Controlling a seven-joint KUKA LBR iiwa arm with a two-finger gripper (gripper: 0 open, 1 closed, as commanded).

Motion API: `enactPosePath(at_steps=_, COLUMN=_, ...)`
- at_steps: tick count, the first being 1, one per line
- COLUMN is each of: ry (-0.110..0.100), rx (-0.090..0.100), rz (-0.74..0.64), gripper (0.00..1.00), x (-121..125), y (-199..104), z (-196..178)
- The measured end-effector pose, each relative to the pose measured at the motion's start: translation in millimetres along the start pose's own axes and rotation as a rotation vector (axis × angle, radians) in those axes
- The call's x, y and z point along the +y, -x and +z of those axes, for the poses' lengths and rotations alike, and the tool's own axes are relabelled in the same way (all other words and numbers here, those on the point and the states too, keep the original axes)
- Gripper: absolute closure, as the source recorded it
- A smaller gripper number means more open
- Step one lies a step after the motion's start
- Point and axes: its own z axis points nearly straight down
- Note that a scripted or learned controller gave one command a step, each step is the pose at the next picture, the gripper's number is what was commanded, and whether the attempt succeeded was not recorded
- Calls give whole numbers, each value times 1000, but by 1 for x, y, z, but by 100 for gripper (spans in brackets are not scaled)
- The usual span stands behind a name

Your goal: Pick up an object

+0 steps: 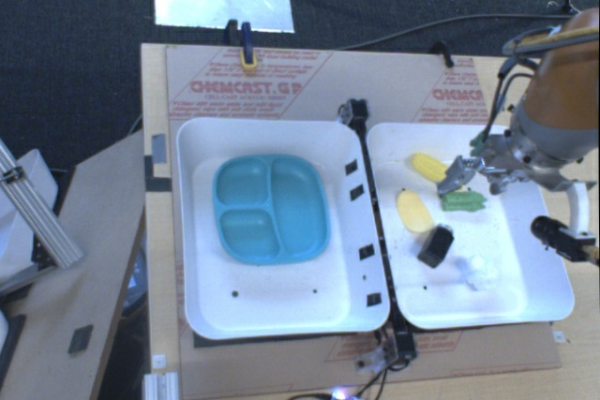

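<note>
- The gripper [466,173] hangs over the right bin [544,295], right of centre in the frame; whether it is open or closed cannot be told.
- A green object [463,200] lies just below it.
- Yellow corn [428,167] sits to its left; a yellow piece [414,211], black block [436,245] and white lump [480,271] lie lower.
- A blue divided plate [272,207] rests in the left bin [202,295].
</note>
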Motion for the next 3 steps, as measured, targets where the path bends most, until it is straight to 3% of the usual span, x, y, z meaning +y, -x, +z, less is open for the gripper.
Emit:
enactPosePath(at_steps=1, ry=12, rx=-1, rz=-3, gripper=0, x=2, y=0, z=-7)
enactPosePath(at_steps=2, ry=9, rx=-1, rz=-1, gripper=0, x=12, y=-4, z=50)
enactPosePath(at_steps=3, ry=9, rx=-1, rz=0, gripper=0, x=3, y=-1, z=101)
